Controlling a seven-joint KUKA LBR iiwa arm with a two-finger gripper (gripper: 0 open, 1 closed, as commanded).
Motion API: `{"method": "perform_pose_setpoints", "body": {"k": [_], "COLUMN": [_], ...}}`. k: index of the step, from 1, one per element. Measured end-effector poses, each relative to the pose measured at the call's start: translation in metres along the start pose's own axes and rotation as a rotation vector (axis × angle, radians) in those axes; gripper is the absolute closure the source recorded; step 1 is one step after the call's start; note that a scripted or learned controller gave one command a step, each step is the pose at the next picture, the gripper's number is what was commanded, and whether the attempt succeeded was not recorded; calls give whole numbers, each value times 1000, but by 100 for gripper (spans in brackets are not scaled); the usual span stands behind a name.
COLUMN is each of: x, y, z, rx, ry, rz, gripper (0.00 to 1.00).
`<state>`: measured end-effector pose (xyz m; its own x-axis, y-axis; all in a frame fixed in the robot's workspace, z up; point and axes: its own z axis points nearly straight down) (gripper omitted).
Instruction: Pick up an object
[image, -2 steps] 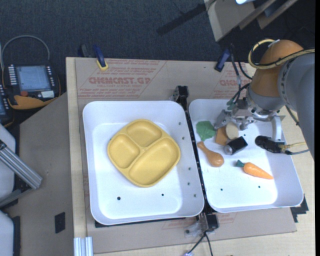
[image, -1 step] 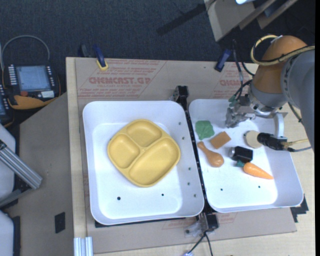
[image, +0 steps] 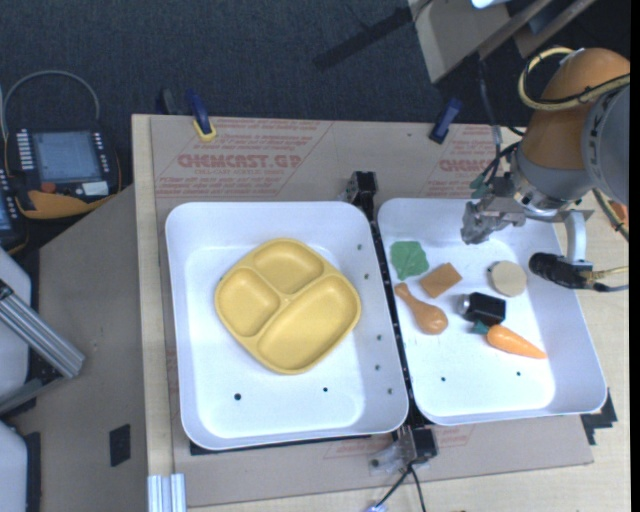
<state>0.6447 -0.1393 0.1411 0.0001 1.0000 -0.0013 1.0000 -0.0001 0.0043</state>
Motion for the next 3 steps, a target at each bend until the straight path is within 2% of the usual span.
{"method": "perform_pose_setpoints", "body": {"k": [1, 2, 3], "x": [-3, 4, 58], "y": [-6, -9, -11], "z": [-43, -104, -109], "rx": [2, -1, 5], "ry": [0, 0, 2], "rz": [1, -1, -4], "gripper": [100, 100, 100]}}
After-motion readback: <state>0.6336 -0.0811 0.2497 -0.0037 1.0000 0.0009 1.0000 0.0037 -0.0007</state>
